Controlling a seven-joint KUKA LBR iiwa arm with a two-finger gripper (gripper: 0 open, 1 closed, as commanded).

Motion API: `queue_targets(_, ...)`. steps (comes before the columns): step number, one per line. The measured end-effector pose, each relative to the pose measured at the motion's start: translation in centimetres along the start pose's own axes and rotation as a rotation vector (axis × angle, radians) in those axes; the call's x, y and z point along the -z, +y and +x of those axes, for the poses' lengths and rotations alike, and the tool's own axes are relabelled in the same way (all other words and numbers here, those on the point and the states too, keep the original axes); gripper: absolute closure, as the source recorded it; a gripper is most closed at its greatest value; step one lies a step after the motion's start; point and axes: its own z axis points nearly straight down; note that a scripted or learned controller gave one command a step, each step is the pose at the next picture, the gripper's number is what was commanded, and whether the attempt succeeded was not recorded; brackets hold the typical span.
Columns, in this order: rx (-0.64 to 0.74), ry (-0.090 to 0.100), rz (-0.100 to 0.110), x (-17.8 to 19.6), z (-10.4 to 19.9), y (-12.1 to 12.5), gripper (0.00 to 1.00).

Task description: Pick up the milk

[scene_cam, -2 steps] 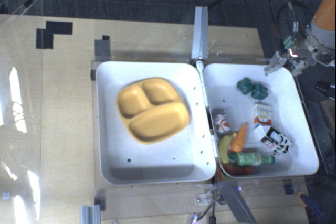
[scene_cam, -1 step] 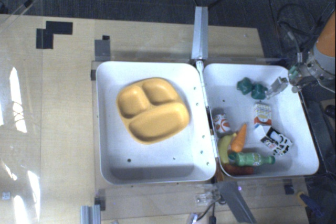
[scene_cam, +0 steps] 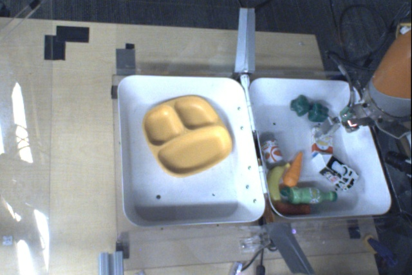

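Small milk carton (scene_cam: 338, 174) lying flat in right bin (scene_cam: 380, 164), probably light and crushable, best pinched across narrow sides; tool (scene_cam: 325, 131) spread unclear.

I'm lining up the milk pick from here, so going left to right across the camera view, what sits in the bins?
Yellow divided tray in the left bin → white-and-orange ball → carrot → teal toy → black-and-white milk carton → gripper coming in from the right.

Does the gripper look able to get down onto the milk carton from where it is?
Probably yes. The gripper hangs just above the black-and-white milk carton, which lies apart in the right bin; the carrot and green bottle sit to its left, clear of it.
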Motion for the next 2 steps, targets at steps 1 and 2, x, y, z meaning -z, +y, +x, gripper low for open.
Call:
queue_targets(1,0.122,-0.003,-0.003,-6.2,-0.1,-8.2,0.00)
queue_targets(2,-0.130,-0.001,-0.001,-3.3,0.0,-8.3,0.00)
